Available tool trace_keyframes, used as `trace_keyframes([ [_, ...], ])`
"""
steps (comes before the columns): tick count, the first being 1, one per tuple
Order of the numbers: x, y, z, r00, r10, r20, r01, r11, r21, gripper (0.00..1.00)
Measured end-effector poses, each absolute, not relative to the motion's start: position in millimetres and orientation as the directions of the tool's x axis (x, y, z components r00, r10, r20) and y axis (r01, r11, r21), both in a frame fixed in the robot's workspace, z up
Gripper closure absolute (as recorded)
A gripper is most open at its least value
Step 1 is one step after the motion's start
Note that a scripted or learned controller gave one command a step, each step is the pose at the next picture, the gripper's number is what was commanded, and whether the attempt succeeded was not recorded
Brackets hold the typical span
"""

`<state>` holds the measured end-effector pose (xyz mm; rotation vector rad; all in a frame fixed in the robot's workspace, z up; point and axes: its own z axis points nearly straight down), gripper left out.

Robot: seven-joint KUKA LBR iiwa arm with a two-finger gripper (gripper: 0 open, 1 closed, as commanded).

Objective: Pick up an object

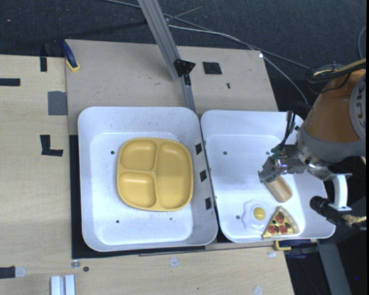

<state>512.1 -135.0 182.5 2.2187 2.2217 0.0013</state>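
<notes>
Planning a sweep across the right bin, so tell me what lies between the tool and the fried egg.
In the camera view, bare white bin floor separates the tool from the fried egg; the brown cylinder sits just right of that line.

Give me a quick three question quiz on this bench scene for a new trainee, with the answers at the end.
1. True or false: the yellow tray lies in the left bin.
2. Which food sits nearest the gripper? A fried egg B pizza slice C bread roll
3. Fill in: the egg and pizza lie in the ____ bin.

Key: 1 true; 2 C; 3 right.
</notes>
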Motion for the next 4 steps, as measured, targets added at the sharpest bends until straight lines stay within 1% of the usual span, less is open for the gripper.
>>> trace_keyframes([
  [1, 515.9, -130, 226, -0.002, 1.000, -0.001, 1.000, 0.002, 0.003, 1.00],
  [2, 514.2, -77, 215, -0.005, 1.000, 0.001, 1.000, 0.005, -0.002, 1.00],
  [3, 521.1, -24, 224, -0.007, 1.000, 0.001, 1.000, 0.007, -0.002, 1.00],
  [4, 516.9, 25, 232, -0.007, 1.000, 0.001, 1.000, 0.007, -0.001, 1.00],
])
